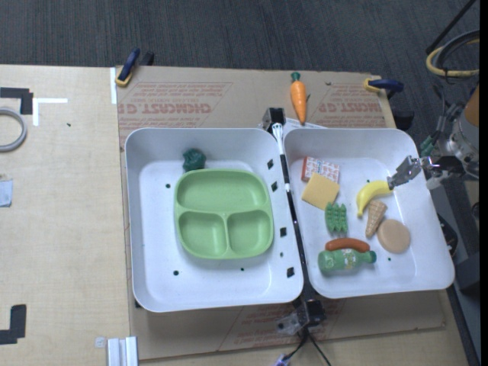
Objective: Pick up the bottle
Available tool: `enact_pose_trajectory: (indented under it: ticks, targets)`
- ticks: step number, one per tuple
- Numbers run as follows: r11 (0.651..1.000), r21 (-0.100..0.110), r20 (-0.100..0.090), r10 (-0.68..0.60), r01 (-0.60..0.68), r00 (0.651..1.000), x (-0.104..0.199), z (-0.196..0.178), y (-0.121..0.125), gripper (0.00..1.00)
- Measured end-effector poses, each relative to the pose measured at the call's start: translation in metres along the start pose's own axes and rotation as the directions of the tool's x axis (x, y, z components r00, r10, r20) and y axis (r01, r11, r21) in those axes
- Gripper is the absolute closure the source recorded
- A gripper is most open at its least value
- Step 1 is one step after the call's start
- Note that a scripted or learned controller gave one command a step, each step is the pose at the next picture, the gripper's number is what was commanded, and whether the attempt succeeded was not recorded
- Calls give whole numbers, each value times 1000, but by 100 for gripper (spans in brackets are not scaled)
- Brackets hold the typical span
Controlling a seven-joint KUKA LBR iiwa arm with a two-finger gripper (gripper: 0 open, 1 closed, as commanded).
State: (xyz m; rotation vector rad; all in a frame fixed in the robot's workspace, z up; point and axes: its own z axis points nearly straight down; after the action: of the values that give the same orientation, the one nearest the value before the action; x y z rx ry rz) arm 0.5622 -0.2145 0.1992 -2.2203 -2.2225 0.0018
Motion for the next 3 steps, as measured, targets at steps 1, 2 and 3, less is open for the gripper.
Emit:
enact_pose_trajectory:
  ticks: [1, 2, 3]
  targets:
    - [1000, -1, 1, -3, 3, 1000, 0, -10, 0, 100]
    - [999, -1, 0, -52, 52, 999, -8, -16, -55, 100]
    - [1000, 1, -1, -10, 10, 1000, 66, -45, -71, 100]
